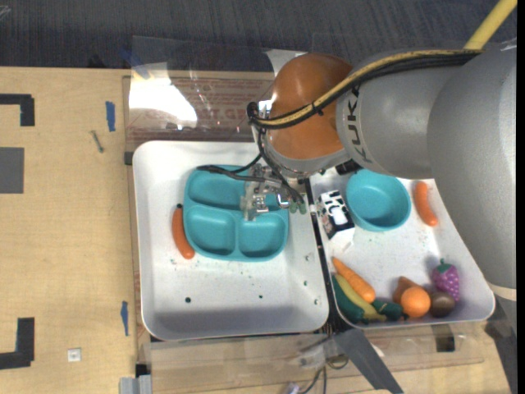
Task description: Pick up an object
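A teal divided plate (234, 216) lies in the left bin (238, 302), with an orange carrot-like piece (181, 233) just off its left edge. My gripper (261, 199) hangs over the plate's upper right part, under the orange wrist band. In the right bin (459, 245) sit a teal bowl (378, 200), an orange carrot (424, 203) beside it, another carrot (353, 279), a green piece (357, 304), an orange fruit (416, 301), a brown piece (441, 304) and purple grapes (446, 279).
The grey arm (426, 97) covers the upper right of the bench and part of the right bin. A black-and-white tag (334, 210) lies by the divider between bins. Clear plastic sheet (189, 97) lies behind the left bin.
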Motion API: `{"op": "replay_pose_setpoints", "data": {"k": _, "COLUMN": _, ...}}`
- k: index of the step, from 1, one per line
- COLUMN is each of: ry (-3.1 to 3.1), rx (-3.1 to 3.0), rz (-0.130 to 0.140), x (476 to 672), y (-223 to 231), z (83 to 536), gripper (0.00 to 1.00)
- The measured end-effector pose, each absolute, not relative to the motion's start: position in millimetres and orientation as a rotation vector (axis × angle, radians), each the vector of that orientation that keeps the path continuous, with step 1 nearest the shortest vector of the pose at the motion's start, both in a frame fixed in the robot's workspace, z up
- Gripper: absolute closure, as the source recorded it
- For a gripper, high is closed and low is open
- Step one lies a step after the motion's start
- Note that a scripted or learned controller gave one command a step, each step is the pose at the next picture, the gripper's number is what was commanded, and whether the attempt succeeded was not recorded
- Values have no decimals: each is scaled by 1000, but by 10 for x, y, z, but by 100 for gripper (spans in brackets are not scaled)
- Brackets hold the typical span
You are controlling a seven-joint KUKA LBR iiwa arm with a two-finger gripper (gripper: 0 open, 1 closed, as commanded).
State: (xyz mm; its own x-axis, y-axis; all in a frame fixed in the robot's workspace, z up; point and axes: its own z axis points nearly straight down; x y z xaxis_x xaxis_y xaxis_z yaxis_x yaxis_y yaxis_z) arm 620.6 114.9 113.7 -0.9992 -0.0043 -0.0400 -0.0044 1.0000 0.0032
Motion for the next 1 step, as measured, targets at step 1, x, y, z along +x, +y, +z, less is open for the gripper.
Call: {"op": "replay_pose_setpoints", "data": {"k": 1, "ry": 3088, "rx": -6, "rz": 13, "x": 6235, "y": 1168, "z": 1148, "gripper": 0}}
